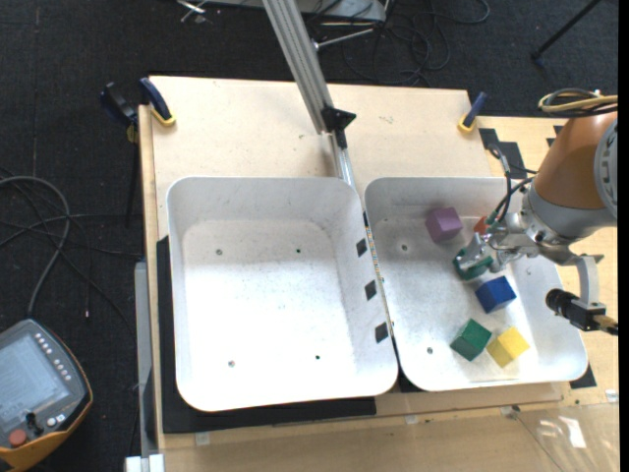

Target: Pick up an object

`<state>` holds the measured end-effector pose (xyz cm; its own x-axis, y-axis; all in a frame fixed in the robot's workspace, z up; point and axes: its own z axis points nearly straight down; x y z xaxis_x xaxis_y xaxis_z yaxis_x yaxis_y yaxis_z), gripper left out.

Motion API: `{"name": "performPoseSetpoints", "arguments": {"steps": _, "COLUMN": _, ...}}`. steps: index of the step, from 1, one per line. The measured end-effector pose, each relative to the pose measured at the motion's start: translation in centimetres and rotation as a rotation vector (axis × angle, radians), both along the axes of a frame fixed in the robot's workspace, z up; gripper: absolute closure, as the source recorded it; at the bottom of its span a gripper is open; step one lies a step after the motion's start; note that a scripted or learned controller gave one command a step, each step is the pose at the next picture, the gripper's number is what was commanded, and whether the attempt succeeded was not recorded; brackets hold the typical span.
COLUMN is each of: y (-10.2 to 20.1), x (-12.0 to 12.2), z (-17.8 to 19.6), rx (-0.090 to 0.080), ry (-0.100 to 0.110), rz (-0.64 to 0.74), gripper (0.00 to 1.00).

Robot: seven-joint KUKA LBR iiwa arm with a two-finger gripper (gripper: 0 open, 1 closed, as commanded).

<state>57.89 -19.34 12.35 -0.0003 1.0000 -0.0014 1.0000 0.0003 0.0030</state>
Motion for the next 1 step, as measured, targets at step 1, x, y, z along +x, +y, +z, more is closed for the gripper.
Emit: {"name": "performPoseSetpoints", "arguments": {"steps": 1, "y": 5.41, "x": -6.01, "z": -2.16, "rx": -0.007, "ry": -0.019, "rz": -0.003, "gripper": 1.0}}
